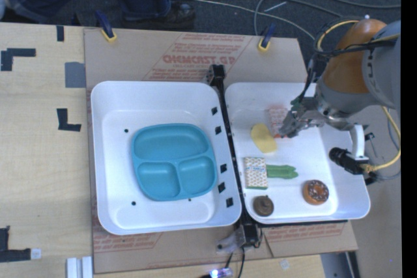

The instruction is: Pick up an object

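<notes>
Pincer [285,132] lowered into the right bin [339,208], tip just beside the yellow piece [263,138], presumably the intended target; whether it is open or gripping cannot be told. The blue tray [172,161] occupies the left bin [111,101].

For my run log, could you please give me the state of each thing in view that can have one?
Gripper: low in the right bin, beside the yellow piece.
Yellow piece: lying loose in the bin.
Patterned packet: flat.
Green piece: lying beside the packet.
Dark brown donut: flat.
Sprinkled donut: flat.
Blue divided tray: upright in the left bin.
</notes>
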Controlling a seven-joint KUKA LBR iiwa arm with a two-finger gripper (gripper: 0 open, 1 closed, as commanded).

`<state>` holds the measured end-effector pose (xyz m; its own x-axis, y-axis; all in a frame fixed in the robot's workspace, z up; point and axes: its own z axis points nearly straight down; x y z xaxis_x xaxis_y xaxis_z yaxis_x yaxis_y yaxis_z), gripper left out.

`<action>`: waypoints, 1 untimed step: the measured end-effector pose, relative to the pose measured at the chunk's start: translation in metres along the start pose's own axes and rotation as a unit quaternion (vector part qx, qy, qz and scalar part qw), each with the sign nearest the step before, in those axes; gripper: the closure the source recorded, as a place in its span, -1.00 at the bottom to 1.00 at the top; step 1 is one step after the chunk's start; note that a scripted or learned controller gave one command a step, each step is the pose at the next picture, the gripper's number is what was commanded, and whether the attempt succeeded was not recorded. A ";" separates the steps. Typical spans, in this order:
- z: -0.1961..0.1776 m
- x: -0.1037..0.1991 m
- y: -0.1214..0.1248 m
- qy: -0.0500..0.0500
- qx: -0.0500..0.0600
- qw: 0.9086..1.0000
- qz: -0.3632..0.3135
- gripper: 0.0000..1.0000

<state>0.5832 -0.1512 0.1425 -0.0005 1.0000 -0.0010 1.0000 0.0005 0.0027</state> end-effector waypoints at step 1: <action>-0.061 0.007 0.000 0.000 -0.001 1.000 -0.001 1.00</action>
<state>0.5830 -0.1440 0.2033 -0.0019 1.0000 -0.0009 1.0000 0.0019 0.0041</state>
